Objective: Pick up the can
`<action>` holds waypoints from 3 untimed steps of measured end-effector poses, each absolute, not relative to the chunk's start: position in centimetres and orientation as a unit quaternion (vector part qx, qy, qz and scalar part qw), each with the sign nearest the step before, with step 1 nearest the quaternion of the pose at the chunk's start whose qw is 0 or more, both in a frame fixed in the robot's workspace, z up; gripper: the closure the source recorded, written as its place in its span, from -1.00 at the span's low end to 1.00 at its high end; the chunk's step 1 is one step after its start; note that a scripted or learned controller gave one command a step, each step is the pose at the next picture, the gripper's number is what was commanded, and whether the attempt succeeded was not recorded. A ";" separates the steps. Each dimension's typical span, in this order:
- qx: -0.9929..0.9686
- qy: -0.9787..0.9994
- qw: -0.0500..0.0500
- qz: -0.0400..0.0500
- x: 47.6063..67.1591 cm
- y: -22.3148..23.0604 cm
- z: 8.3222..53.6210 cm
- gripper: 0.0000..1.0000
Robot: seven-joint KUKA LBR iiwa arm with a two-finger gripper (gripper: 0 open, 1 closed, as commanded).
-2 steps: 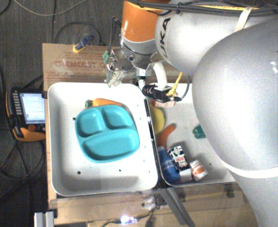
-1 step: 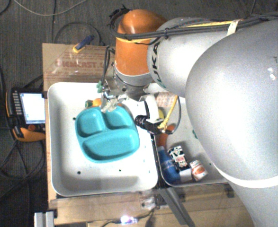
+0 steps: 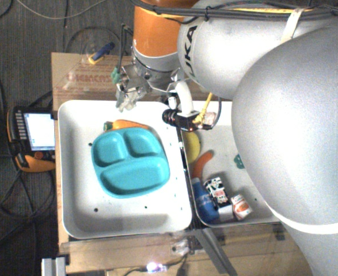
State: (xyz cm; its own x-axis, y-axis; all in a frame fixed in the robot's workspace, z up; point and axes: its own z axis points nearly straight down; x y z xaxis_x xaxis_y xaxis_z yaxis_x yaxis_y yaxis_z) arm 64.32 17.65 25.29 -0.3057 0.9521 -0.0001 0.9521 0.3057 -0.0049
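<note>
Two shallow white bins sit side by side on the surface in the camera view, and the can lies in the right-hand one (image 3: 255, 211), well apart from the gripper (image 3: 126, 99). That gripper hangs over the far rim of the left white bin (image 3: 65, 154), just above a turquoise plastic divided plate (image 3: 131, 161) with an orange thing (image 3: 125, 124) peeking out behind it; whether its fingers are apart or together I cannot tell, since they are small and blurred against the rim. The small red-and-white metal can (image 3: 240, 207) lies on its side near the front of the right bin, close against a black-and-white patterned carton (image 3: 216, 191) and a blue rounded bottle (image 3: 204, 203), with a yellow banana-like thing (image 3: 192, 145) and an orange-red elongated thing (image 3: 201, 163) farther back. Judging by its look, the can is stiff, light to moderate in weight, and smooth enough to slip or roll. A hold across its round body at mid-length seems best, with the jaws set across the axis. Crowding neighbours leave little room on the carton side, so the approach probably needs to come from above.
</note>
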 end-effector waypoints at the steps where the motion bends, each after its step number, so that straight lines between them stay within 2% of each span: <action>1: -0.610 -0.792 0.003 0.004 59.2 16.9 13.3 1.00; 2: -0.494 -0.869 0.001 0.002 63.4 9.2 18.0 1.00; 3: -0.553 -0.833 0.001 0.002 66.9 11.7 27.2 1.00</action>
